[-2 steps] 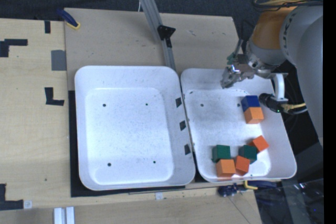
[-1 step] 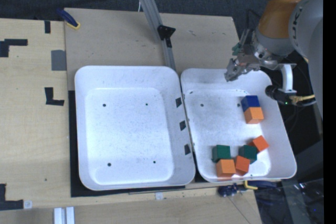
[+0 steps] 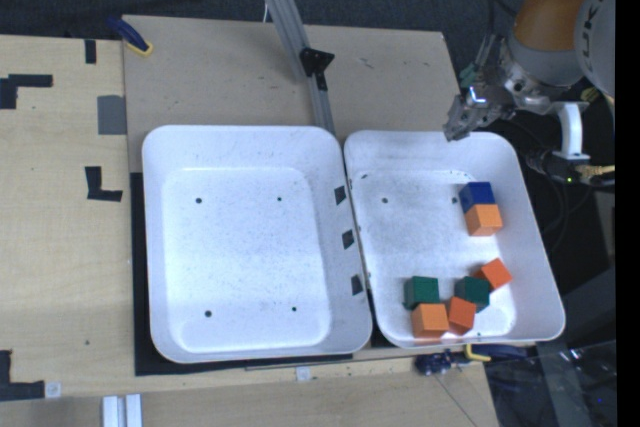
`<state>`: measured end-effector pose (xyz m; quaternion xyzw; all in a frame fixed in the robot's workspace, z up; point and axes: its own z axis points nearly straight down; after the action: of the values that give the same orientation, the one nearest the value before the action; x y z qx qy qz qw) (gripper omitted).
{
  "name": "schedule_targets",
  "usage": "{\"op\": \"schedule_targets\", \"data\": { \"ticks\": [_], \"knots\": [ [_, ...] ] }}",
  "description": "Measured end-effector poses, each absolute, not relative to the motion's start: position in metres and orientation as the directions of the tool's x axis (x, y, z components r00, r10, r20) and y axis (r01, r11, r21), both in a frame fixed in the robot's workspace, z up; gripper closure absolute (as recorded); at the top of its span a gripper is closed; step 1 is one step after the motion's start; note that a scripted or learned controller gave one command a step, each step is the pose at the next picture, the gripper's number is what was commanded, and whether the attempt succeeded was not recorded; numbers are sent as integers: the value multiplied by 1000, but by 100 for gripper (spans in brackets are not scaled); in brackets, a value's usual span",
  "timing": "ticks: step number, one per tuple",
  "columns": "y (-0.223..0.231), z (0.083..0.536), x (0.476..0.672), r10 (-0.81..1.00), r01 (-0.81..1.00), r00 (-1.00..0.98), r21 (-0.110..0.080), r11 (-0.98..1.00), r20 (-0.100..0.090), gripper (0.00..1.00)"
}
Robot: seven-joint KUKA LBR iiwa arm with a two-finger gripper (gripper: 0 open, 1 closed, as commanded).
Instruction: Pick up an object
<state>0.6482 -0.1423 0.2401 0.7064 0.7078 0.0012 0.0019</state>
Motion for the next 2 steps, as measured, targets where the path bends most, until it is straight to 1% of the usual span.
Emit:
{"op": "schedule_targets", "data": {
  "ticks": [1, 2],
  "knots": [
    [-101, 241, 631, 1000, 1000, -4, -2, 4, 1, 100],
    [-51, 248, 608, 1000, 1000, -6, -2, 6, 2, 100]
  ]
}}
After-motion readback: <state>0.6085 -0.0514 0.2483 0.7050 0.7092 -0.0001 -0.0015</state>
